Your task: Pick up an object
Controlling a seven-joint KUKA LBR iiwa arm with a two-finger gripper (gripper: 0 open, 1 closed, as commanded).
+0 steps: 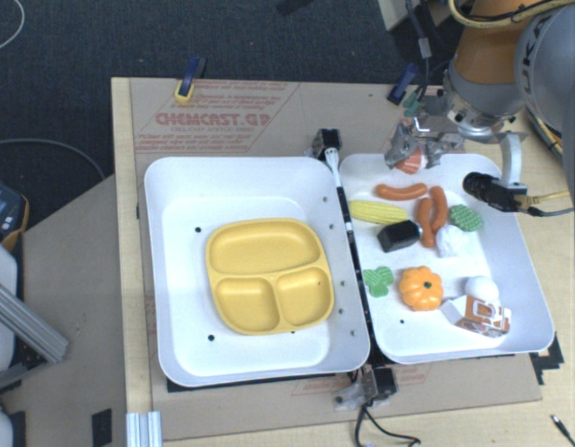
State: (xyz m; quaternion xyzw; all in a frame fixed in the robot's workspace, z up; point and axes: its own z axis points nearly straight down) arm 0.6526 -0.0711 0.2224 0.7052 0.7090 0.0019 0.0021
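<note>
I see the grey arm's two-finger gripper (413,155) at the far edge of the right shallow white bin (529,277), its fingers closed around a small red-orange object (411,163) that shows between them. The piece is too small for me to tell its long axis or which way it points.

Below it in that bin lie a reddish sausage (402,192) running left to right, a second sausage pair (432,214) running near to far, a yellow corn cob (378,212), a black block (398,237), a green leafy piece (377,280), an orange pumpkin (421,288) and a white-and-orange toy (483,311).

The left white bin (175,203) holds a yellow three-compartment plate (266,274).
</note>
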